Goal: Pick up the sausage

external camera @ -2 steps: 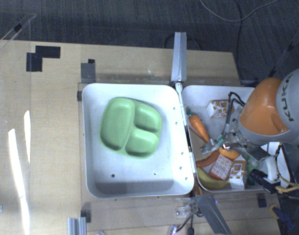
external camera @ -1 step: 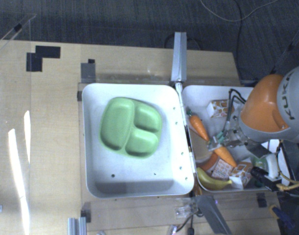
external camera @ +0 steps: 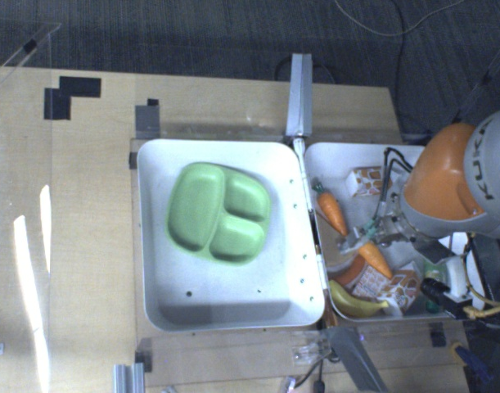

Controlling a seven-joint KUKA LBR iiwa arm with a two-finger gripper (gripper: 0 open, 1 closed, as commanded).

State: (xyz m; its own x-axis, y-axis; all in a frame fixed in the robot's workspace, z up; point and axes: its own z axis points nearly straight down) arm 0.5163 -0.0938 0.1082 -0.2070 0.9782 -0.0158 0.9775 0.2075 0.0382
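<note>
Sausage (external camera: pixel 374 260) lies tilted in the right bin (external camera: pixel 348 158), near its front edge, just behind a banana (external camera: pixel 356 301) and a printed packet (external camera: pixel 379 285). A carrot (external camera: pixel 331 211) lies by the bin's left wall. The tool (external camera: pixel 372 232) hovers just above the sausage; its grip cannot be told. The left bin (external camera: pixel 151 285) holds a green divided plate (external camera: pixel 219 211).

A divided plate (external camera: pixel 219 212) lies in the left bin (external camera: pixel 151 244); a banana (external camera: pixel 358 303) in the right bin (external camera: pixel 340 158).

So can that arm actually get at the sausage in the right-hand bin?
Probably yes. The gripper is over that bin, just above the sausage, which lies uncovered. The carrot and banana lie to either side, close but not on top of it.
</note>
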